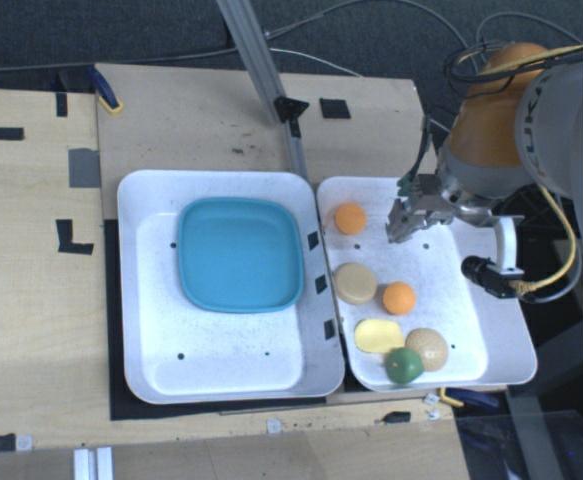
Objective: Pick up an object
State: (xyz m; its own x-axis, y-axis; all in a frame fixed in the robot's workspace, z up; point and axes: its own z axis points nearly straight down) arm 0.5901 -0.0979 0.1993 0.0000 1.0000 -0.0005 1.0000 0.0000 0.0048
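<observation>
In the right bin point(471, 328), right of frame centre, lie six small rounded objects: an orange ball point(350, 218) uppermost, a beige disc point(355, 283), a second orange ball point(399, 298), a yellow piece point(376, 335), a green ball point(404, 366) and a tan ball point(428, 347). The gripper point(403, 226) hovers just right of the upper orange ball; whether its fingers are spread cannot be told. The left bin point(151, 318) holds a smooth blue square plate point(240, 254). Both sit on a pale wooden bench point(31, 318).

A square blue plate point(240, 254) sat in the left white bin point(151, 358), pushed toward the back. A grey metal pole point(261, 68) slanted across the wooden bench point(31, 298), which had black tape bits point(68, 236) stuck on it. Cables point(371, 13) ran over the dark floor behind.
</observation>
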